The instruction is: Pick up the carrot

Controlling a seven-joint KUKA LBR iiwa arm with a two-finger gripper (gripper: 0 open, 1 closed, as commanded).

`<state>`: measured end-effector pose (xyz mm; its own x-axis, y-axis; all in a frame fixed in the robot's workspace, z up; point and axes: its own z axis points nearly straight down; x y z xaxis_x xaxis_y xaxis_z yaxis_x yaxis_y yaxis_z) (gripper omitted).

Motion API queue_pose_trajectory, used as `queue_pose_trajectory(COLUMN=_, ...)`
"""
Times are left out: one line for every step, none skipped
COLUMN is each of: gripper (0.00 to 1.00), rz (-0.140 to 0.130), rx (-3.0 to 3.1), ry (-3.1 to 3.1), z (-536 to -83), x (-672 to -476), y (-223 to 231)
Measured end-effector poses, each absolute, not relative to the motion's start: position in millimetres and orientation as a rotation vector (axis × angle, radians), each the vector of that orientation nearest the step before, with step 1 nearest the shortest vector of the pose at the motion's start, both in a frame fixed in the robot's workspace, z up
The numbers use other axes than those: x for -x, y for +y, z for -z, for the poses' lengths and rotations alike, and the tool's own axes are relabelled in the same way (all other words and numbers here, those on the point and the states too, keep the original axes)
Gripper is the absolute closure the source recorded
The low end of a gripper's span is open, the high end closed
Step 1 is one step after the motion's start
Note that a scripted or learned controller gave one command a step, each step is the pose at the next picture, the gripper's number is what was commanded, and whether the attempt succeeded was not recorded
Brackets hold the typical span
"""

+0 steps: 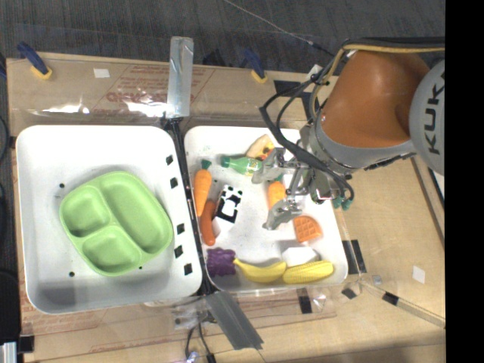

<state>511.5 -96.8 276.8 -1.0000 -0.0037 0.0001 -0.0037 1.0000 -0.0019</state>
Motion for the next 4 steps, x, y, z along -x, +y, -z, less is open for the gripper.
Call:
queue_pose_trajectory(gripper=0.00, rz=-0.001, rx=0.066, ry=-3.137, z=-217, x=-515.0, y=-177)
queue_pose_trajectory(gripper=0.00, rz=0.006, rx=-0.055, ry=-3.132, z=-112, x=-533.6, y=-181)
queue_pose_trajectory(gripper=0.00, rz=0.001, rx=-0.027, ry=-3.141, z=-92, x=-536.7, y=-187)
queue_pose_trajectory(gripper=1.00, rz=0.000, rx=-0.044, ry=-3.143, z=-103, x=-538.6, y=-185)
